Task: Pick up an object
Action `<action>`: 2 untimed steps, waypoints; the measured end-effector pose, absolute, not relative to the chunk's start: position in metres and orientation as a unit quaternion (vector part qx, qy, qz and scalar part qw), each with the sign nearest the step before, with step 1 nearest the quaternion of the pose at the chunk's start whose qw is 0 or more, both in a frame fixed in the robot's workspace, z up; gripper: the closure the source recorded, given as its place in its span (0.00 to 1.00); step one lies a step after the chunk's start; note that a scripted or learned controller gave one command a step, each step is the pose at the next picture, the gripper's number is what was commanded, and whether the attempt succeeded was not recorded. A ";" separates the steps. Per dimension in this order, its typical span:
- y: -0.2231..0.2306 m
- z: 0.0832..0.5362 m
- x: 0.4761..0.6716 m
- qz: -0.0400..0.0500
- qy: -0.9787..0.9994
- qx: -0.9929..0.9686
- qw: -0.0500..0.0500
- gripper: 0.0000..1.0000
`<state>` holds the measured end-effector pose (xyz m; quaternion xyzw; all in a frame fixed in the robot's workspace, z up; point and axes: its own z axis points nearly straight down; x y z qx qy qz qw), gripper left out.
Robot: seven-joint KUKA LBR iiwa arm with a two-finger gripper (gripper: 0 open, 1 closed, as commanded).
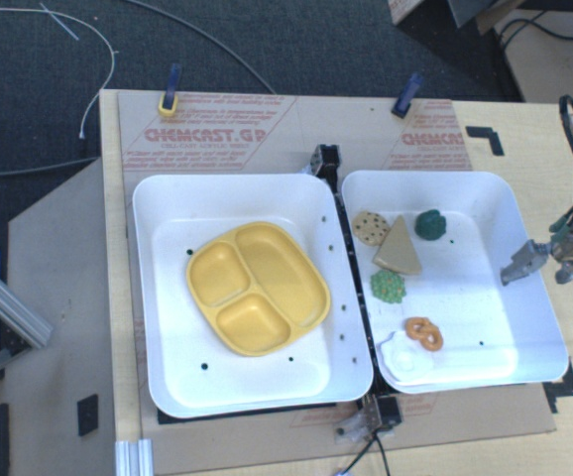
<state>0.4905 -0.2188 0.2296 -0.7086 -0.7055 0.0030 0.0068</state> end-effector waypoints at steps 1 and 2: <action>-0.218 0.236 0.493 0.000 -0.707 -0.707 0.001 0.00; -0.210 0.191 0.494 0.001 -0.707 -0.707 0.003 0.00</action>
